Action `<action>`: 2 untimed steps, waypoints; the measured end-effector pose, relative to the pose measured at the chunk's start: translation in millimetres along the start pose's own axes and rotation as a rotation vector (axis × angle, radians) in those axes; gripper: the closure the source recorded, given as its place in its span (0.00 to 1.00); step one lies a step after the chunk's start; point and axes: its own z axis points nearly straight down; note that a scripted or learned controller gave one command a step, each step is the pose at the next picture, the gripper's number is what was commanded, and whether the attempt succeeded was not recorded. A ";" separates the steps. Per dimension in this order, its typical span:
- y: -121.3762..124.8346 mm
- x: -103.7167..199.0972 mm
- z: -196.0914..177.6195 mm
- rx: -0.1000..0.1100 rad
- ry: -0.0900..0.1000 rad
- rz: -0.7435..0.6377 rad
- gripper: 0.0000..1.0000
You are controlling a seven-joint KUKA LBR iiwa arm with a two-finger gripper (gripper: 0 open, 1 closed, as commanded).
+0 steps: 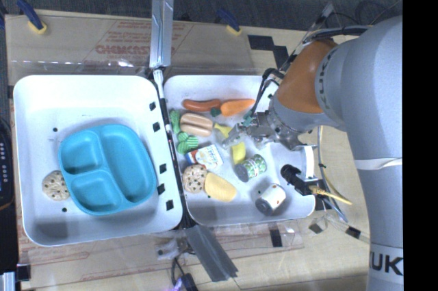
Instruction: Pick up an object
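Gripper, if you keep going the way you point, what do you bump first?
Probably the small yellow toy right below the gripper in the right bin; depth is hard to judge from this slanted view.

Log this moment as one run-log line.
arm: reaching into right bin | pincer: low over toy food, near hot dog | held: nothing seen | left bin: blue tray, cookie

Two white bins (27, 146) sit on a tan counter (61, 29) printed with red lettering. The divided tray (106, 166) is bright blue, and the cookie (55, 185) beside it is beige with dark specks. A carrot (237, 106) is orange, a sausage (201, 105) reddish-brown, and a can (252, 167) green and white. The arm (369, 77) is grey with an orange band.
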 end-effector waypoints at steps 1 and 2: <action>0.3 -0.2 -10.1 0.000 -0.001 -0.002 1.00; 75.4 73.9 -104.8 -0.006 0.001 0.069 1.00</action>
